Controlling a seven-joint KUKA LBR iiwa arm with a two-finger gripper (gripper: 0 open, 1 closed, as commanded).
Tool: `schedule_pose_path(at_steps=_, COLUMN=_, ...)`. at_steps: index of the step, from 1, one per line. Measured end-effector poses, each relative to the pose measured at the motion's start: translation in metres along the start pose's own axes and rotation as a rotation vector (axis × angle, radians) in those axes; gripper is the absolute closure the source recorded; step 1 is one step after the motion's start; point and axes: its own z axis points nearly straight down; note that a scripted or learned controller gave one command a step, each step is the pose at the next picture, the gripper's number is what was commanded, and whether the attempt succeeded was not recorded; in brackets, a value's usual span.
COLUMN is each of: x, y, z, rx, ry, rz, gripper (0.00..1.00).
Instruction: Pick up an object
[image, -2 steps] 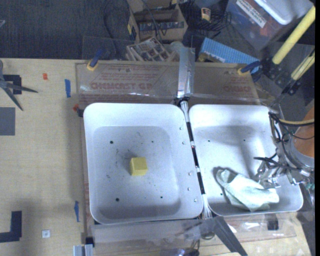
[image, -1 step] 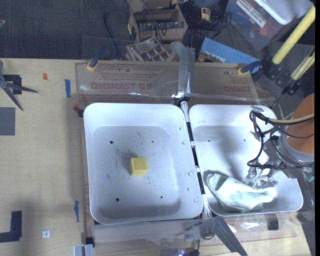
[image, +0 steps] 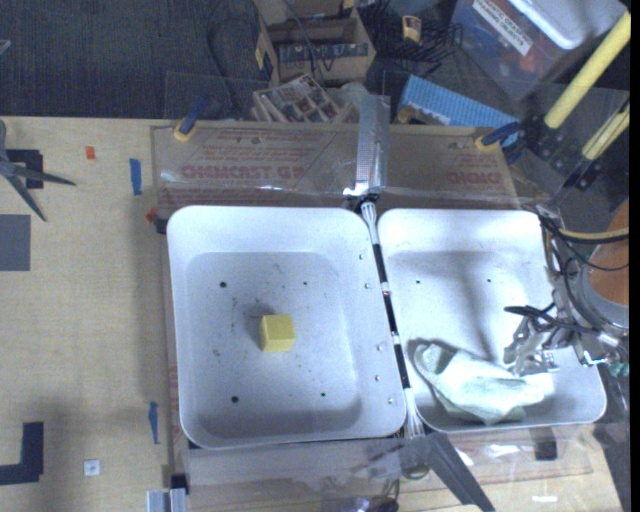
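The gripper (image: 528, 345) sits low in the right bin (image: 470, 250), near that bin's right wall, its metal fingers pointing toward the left and down. Whether it is released or clenched cannot be told from this slanted view, since the small metal parts blur together. Its tip lies just beside, perhaps touching, the upper right edge of a crumpled pale cloth (image: 475, 385), white with a greenish tint, which rests in the near part of the right bin against the front wall. Nothing can be seen clamped in the gripper. The arm (image: 605, 290) enters from the right, with its orange band showing at the edge and dark cables looping above the wrist.

In the left bin (image: 200, 240) a small yellow block (image: 278, 333) rests on the floor, a little left of the middle, well apart from the gripper. The floor around it bears dark specks. The two bins stand side by side, touching along a metal divider (image: 385, 300), on a wooden bench (image: 70, 300).
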Motion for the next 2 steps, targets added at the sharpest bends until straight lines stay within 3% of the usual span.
schedule_pose_path(at_steps=1, x=-0.017, y=-0.001, z=0.038, rx=0.004, ry=-0.008, rz=-0.446, gripper=1.00)
schedule_pose_path(at_steps=2, x=0.001, y=0.019, z=-0.007, rx=0.001, ry=-0.003, rz=-0.529, gripper=1.00)
